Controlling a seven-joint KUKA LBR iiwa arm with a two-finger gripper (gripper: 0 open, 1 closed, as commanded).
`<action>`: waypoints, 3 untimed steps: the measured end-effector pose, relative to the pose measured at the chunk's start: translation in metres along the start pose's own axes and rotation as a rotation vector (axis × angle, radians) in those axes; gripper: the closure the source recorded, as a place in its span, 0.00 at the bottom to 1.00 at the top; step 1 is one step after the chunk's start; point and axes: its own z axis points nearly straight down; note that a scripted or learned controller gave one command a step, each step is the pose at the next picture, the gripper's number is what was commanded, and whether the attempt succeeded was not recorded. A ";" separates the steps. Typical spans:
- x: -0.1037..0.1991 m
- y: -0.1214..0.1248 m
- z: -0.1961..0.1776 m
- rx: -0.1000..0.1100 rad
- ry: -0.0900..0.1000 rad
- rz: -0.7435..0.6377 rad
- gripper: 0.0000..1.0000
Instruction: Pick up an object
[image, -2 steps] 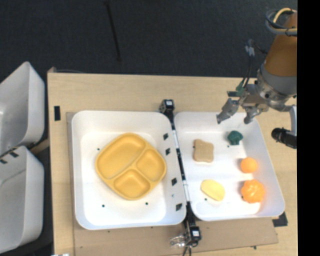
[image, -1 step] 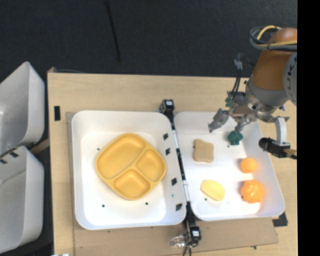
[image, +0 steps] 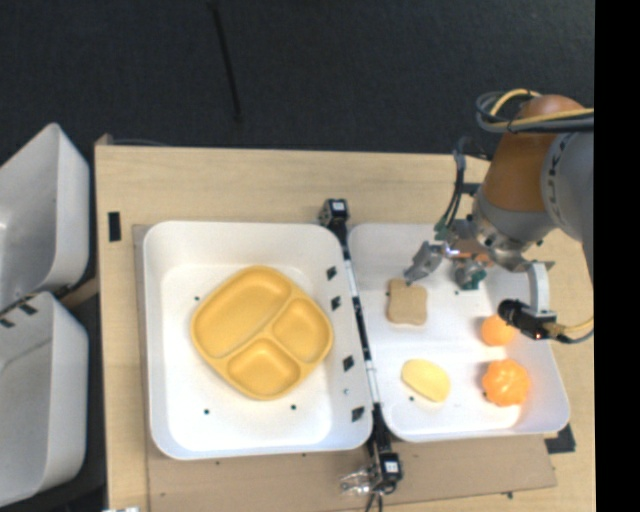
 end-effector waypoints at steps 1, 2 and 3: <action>-0.002 -0.005 0.062 0.001 0.000 0.001 0.00; -0.002 -0.003 0.047 -0.007 0.002 0.005 1.00; -0.009 -0.010 -0.009 -0.007 0.002 0.002 1.00</action>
